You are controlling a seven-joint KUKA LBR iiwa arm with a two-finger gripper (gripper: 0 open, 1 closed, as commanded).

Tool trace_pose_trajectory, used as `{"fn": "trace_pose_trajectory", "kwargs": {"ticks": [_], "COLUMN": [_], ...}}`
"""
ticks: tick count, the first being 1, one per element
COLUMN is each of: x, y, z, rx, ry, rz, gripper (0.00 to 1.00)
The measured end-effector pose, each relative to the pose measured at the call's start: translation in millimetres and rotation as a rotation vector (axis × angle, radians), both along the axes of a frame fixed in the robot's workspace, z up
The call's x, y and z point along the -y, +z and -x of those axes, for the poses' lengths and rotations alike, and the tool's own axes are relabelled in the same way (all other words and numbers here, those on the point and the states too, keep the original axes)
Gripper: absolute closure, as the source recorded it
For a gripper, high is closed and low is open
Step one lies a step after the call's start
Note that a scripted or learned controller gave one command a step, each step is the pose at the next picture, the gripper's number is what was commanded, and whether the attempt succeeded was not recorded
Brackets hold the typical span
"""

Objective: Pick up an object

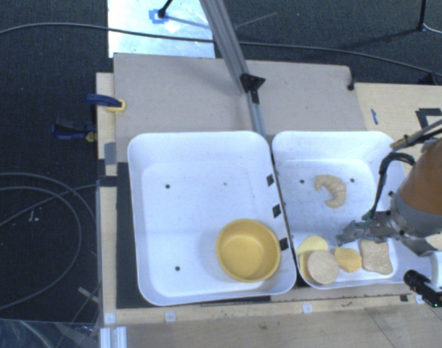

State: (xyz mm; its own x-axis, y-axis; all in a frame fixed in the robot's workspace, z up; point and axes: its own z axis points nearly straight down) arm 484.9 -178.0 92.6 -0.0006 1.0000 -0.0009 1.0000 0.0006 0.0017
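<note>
My gripper (360, 232) hangs low over the front right part of the right bin (300, 151), below the arm's orange band (430, 183). Just beneath and in front of it lie a tan bread slice (377, 257), a yellow cheese piece (347, 259), a pale round cookie (323, 267) and a yellow wedge (312, 244), packed together at the bin's front edge. A croissant (332, 191) lies alone in the middle of that bin, to the gripper's back left. I see nothing held by the gripper.
A yellow bowl (248, 249) stands at the front right of the left bin (155, 165), close to the wall between the bins. A slanted metal pole (231, 46) crosses above the back of the bench.
</note>
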Motion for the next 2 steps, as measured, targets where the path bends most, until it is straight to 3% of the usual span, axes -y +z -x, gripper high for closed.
{"fn": "trace_pose_trajectory", "kwargs": {"ticks": [1,2], "x": [2,6], "y": [14,78], "z": [-2,-4], "rx": [0.008,0.006], "ry": [-0.002,0.004], "rz": [0.005,0.002], "gripper": [1.00,1.00]}}
